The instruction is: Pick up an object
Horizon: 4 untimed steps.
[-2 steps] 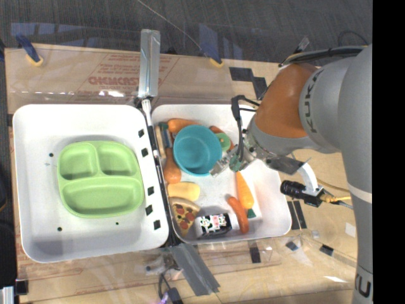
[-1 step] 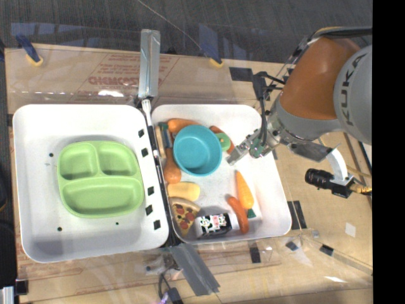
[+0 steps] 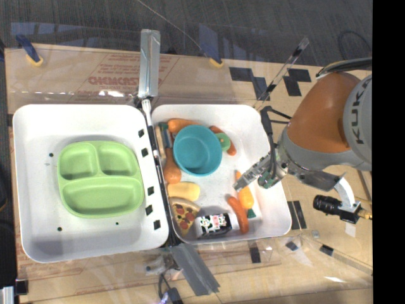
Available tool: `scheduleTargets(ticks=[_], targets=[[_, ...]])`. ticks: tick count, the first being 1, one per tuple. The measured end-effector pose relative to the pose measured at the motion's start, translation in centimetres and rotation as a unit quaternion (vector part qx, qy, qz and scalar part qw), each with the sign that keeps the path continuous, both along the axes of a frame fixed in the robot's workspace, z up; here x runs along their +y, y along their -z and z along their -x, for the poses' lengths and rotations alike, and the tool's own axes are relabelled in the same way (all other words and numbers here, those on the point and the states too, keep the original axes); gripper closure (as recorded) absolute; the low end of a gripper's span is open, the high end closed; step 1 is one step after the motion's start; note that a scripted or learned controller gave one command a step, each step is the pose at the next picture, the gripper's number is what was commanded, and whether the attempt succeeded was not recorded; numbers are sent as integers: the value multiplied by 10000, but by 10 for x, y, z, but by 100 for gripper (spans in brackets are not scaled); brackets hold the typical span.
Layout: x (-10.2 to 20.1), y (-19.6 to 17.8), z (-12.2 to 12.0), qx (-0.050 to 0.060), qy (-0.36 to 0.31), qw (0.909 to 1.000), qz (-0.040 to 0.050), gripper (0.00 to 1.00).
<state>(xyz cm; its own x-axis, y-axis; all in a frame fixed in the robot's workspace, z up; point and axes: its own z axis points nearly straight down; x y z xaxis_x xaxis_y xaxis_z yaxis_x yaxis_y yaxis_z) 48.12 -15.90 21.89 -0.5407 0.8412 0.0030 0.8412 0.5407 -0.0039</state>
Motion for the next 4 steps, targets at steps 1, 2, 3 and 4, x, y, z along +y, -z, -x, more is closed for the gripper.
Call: scheduleTargets(ticks=[1,2,3,4], targets=[[-14,25,4,0,-1080,9942,-12,100],[-41,42,4,3,-1182,9930,-18,100],[-51,37,4,-17,-1549,9879,-4,100],[-42,-2,3,-35,-1564,9877,1,100]])
